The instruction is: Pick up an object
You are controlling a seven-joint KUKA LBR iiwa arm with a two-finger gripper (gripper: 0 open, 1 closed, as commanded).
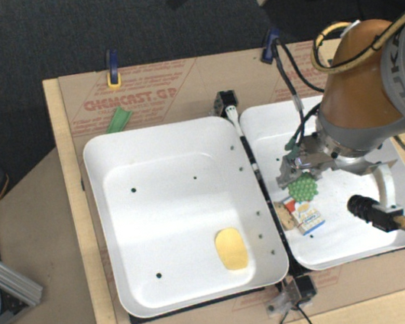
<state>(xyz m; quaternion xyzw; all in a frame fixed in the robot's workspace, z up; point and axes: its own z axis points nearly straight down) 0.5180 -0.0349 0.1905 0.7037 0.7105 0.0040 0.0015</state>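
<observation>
Right of centre in the frame, my claw [295, 172], grip state unclear, hangs over a green knobbly ball [303, 189] crowding a small carton [308, 218], so I could nudge both and miss.

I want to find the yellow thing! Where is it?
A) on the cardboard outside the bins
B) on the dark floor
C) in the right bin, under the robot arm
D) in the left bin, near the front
D, the yellow object lies alone on the floor of the left bin, close to its front edge, well away from the end effector over the right bin.
</observation>
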